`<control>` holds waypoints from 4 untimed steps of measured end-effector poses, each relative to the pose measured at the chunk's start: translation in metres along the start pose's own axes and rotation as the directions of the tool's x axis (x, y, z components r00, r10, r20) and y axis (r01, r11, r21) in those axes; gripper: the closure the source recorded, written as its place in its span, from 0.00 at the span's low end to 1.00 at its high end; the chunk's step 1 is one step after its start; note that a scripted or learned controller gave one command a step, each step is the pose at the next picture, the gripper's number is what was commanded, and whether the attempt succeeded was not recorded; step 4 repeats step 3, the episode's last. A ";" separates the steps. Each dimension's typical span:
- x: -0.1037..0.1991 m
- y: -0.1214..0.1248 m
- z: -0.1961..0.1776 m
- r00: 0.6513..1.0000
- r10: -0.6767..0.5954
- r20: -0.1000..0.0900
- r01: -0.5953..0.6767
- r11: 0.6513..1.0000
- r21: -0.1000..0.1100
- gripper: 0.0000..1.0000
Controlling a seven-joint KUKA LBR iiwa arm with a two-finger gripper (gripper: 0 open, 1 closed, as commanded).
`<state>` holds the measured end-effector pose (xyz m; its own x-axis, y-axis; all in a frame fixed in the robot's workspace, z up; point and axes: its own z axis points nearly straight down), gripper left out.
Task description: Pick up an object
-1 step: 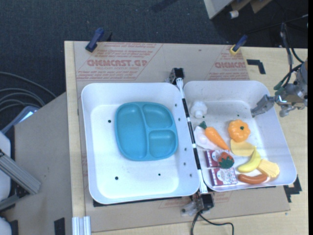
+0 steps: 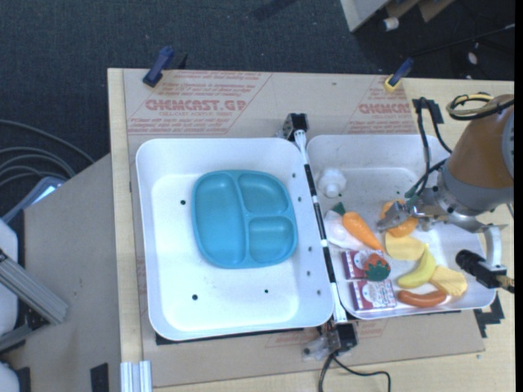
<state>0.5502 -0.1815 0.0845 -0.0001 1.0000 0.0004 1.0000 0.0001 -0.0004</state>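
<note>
Camera view: pincer, grip state unclear, sits over crowded right bin by orange piece.

A blue divided plate with three compartments lies flat in the left white bin, slightly far of its centre. The right white bin sits just beside it, the two touching along a shared edge. Both rest on a brown board printed with red lettering. A blue clamp grips the board's far left corner, and a yellow and blue clamp grips its far edge toward the right. Grey cables curl on the dark carpet at the left.
</note>
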 end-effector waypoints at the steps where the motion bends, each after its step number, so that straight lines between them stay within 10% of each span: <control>1: 0.000 0.000 -0.010 1.000 0.000 0.001 0.000 1.000 -0.002 1.00; 3: 0.200 0.005 -0.179 1.000 -0.001 0.000 0.001 1.000 0.000 1.00; 4: 0.200 0.005 -0.179 1.000 -0.001 0.000 0.001 1.000 0.000 1.00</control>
